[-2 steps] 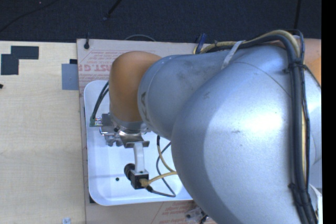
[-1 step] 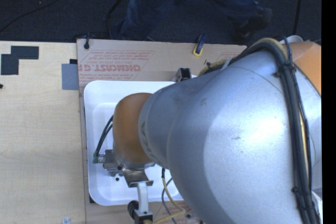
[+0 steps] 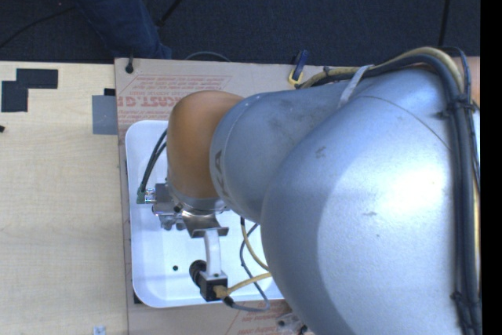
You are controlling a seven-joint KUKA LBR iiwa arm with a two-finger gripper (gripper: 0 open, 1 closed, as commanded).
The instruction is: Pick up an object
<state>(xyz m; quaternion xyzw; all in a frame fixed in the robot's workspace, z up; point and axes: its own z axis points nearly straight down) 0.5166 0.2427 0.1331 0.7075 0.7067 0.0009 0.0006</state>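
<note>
Dark speck (image 3: pixel 175 268), the one candidate object that we could make out, lay on the floor of the white bin (image 3: pixel 149 169), near the bin's lower edge in the camera view. It was too small for us to tell what it was. The arm (image 3: pixel 353 192) reached in from the right and covered much of the bin. Its orange band (image 3: pixel 192 145) stood above the gripper (image 3: pixel 192 217), which hung over the middle of the bin, apart from the speck. We could not tell whether the gripper was wide, narrow or holding anything, since its working end pointed away from the camera. We judged the speck light, probably stiff, and low against the floor, so liable to slip from a grasp. A hold from straight above, across its narrowest width, seemed best. The bin rested on a cardboard sheet (image 3: pixel 180 86) upon the wooden bench (image 3: pixel 55 208).
</note>
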